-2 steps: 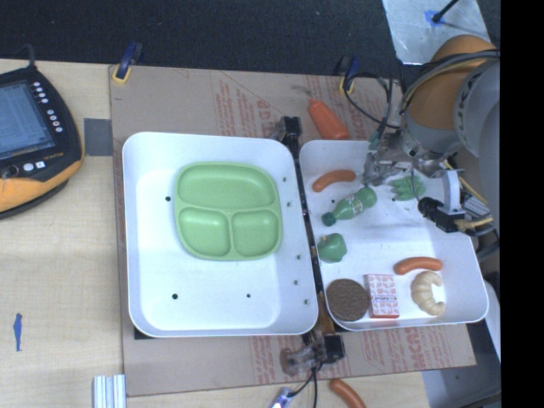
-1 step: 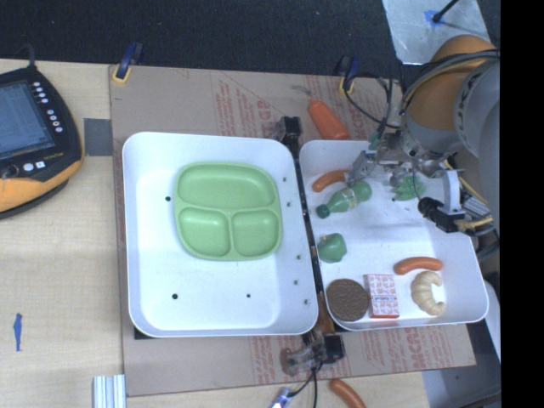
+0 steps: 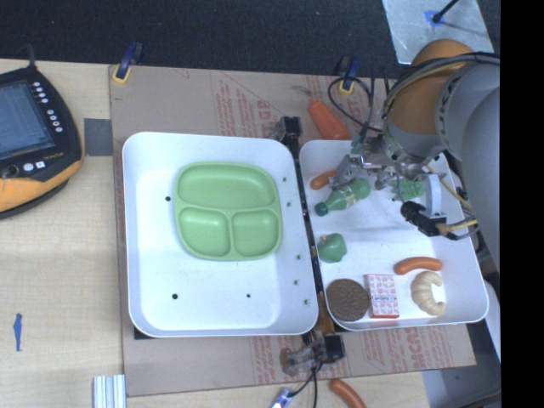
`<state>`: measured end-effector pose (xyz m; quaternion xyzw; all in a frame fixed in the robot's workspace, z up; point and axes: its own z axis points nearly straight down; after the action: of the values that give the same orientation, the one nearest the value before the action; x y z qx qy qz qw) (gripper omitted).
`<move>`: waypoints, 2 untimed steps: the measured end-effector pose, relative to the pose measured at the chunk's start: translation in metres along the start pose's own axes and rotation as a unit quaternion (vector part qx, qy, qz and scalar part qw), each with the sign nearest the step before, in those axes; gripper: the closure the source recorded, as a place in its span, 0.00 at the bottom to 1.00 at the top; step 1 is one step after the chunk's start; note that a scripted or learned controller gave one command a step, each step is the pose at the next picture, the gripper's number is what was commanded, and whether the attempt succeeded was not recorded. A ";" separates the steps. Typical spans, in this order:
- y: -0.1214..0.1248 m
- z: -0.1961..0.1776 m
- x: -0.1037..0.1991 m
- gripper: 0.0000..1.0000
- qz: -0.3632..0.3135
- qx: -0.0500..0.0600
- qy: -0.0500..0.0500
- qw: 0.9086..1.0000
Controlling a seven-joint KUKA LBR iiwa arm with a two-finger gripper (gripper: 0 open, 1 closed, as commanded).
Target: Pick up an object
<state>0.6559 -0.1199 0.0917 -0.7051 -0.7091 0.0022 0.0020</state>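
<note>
Nearest you, along the front edge of the right bin (image 3: 476,308), you see a round brown cookie (image 3: 348,299) in the front left corner, a small red and white packet (image 3: 382,295) just beside it, then a pale croissant (image 3: 427,292) with a red sausage (image 3: 418,265) lying just behind it. A green pepper (image 3: 331,246) sits against the bin's left wall, about midway back.

Farther back is the thing nearest the end effector: a green bottle (image 3: 342,197), lying on its side, its darker cap end pointing toward the left wall and its lighter body angled up toward the back. A small orange carrot piece (image 3: 322,179) lies just behind it, near the left wall.

The end effector (image 3: 374,164) hangs over the back of the right bin, just beyond the bottle's upper end; you cannot tell from this angle whether it is spread or pressed together, nor whether it touches the bottle.

In the left bin (image 3: 149,304), a pale green divided plate (image 3: 228,209) rests toward the back half.

On the table (image 3: 51,296), a larger orange carrot (image 3: 326,120) lies behind the right bin, and a control pendant (image 3: 34,138) sits at the left edge.
</note>
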 end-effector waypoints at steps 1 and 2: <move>0.000 0.000 0.012 0.00 0.000 0.001 0.000 1.000; 0.000 0.000 0.026 0.00 -0.001 0.002 0.000 1.000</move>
<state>0.6555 -0.0942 0.0917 -0.7046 -0.7096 0.0038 0.0037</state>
